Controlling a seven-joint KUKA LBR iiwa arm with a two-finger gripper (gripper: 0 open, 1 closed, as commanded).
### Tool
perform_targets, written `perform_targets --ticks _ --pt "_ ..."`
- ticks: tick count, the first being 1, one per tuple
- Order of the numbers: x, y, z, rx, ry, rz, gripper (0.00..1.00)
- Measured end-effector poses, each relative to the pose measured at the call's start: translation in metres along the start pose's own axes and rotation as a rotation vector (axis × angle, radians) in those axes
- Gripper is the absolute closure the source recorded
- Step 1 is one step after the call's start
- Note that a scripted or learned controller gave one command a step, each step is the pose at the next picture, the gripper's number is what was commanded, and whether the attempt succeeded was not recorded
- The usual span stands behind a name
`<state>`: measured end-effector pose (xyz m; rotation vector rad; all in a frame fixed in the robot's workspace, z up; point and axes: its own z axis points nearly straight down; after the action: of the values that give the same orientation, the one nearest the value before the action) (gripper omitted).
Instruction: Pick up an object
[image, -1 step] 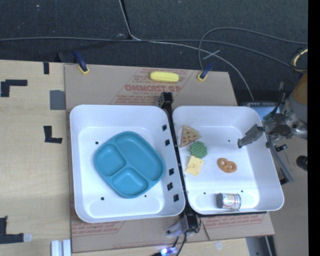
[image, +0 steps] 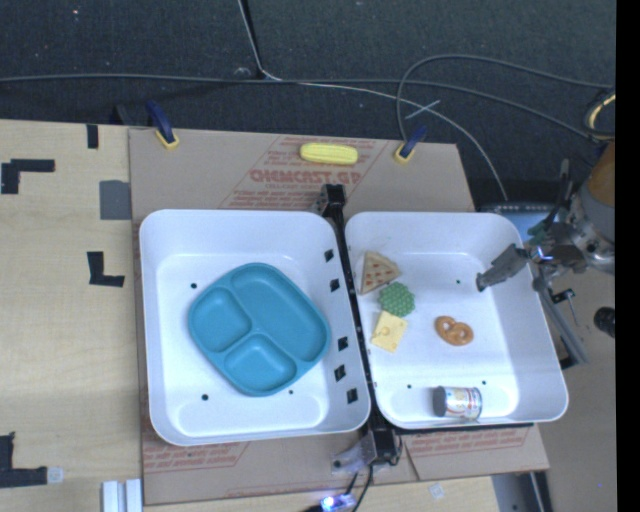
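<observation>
Bench (image: 60, 330) covered by cardboard sheet (image: 250, 175); two white bins (image: 160, 240) set side by side; yellow item (image: 328, 153) laid behind.

- Blue divided tray (image: 258, 327) lying in the left white bin (image: 165, 400).
- Yellow corn cob (image: 328, 153) on brown cardboard (image: 200, 170) behind both bins.

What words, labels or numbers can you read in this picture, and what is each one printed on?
"CHEMCAST GP": red print on the brown cardboard sheet behind the bins, partly blurred, so the reading is uncertain.
More red print along the cardboard's front edge: too blurred to read.
Label on the small can in the right bin: too small to read.
</observation>
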<state>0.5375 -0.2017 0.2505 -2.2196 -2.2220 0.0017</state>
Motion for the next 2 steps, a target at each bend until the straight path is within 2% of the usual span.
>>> perform_targets --ticks 2 --pt "0.003 -0.004 0.128 0.005 0.001 0.000 0.00"
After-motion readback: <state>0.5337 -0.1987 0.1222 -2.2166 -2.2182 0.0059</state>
